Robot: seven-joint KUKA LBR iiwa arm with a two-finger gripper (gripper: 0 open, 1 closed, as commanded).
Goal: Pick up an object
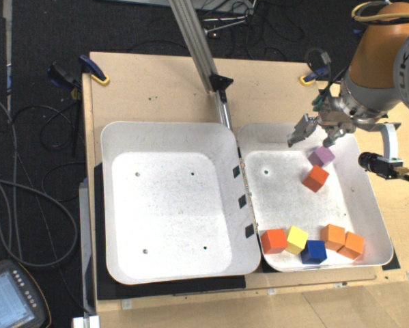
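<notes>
My gripper (315,133) hangs open over the far part of the right bin (368,190), its two fingers spread with nothing between them. A purple block (321,156) lies just below and right of the fingertips, apart from them. An orange block (315,178) sits right beside the purple one, nearer the front. Along the bin's front edge lie an orange block (274,240), a yellow block (296,240), a blue block (314,251) and two more orange blocks (344,240).
The left bin (166,197) stands beside the right one, with black clips on the shared rim. A slanted metal rod (194,36) crosses the bench at the back. Clamps sit at the bench's far corners.
</notes>
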